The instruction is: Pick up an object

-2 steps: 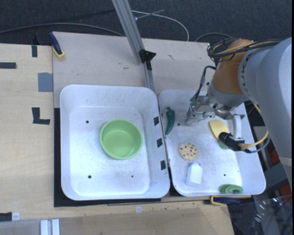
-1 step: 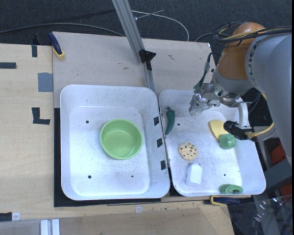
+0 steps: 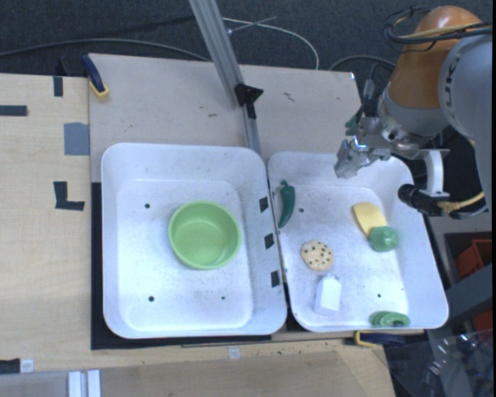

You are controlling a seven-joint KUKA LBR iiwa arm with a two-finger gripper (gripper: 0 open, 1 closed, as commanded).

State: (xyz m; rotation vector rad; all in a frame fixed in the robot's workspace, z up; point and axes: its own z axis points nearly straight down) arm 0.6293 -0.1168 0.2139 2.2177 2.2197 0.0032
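- Camera view: my pincer (image 3: 350, 160) hangs over the right bin's (image 3: 430, 300) far rim; open or closed, cannot tell; nothing seen between its tips
- Nearest candidate, yellow block (image 3: 369, 217), touches green ball (image 3: 384, 238); descent may nudge both
- Cookie (image 3: 317, 255) lies flat; tips may skid off

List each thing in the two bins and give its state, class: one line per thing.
Green bowl: upright, left bin.
Cookie: lying flat, right bin.
Yellow block: touching green ball.
White block: lying apart.
Green pepper: against left wall.
Tool: above right bin's far edge.
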